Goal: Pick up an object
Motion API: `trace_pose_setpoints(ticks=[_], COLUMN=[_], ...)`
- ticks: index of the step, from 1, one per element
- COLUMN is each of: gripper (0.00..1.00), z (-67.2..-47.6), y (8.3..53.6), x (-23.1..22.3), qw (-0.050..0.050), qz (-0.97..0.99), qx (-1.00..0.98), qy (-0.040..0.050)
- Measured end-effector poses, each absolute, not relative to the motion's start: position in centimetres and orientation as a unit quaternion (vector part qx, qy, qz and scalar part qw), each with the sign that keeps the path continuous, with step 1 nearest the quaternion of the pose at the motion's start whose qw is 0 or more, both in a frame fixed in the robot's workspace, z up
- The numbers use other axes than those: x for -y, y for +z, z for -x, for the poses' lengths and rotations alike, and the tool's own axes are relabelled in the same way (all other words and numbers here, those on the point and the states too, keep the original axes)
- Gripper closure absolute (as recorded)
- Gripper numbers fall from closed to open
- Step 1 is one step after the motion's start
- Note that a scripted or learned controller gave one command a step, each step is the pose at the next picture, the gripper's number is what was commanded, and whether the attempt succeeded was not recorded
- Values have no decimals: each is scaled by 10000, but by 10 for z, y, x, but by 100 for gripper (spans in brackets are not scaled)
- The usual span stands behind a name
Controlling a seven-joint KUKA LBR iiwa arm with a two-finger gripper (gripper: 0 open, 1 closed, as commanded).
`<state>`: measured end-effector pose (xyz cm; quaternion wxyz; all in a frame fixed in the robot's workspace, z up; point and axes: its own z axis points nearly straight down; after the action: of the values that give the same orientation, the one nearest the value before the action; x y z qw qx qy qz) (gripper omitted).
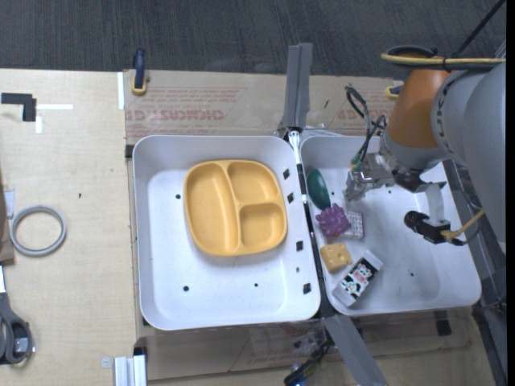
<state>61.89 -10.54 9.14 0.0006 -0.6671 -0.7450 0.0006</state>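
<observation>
Robot claw [355, 185], finger state unclear, hangs in the right bin [418, 288] above a purple toy [332, 219], beside a green object [319, 187].

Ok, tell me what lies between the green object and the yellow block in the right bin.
In the camera view, the purple object lies between the green object and yellow block.

Wooden bench [72, 296], two white bins [161, 296], tape ring [37, 230]
</observation>
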Motion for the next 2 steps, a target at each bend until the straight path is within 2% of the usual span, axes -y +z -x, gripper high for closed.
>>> trace_pose_setpoints(ticks=[1, 2], gripper=[0, 0], z=[-619, -584], y=[92, 192], x=[106, 92], qw=[3, -5], qz=[6670, 6457], qx=[7451, 7636], qy=[7, 6])
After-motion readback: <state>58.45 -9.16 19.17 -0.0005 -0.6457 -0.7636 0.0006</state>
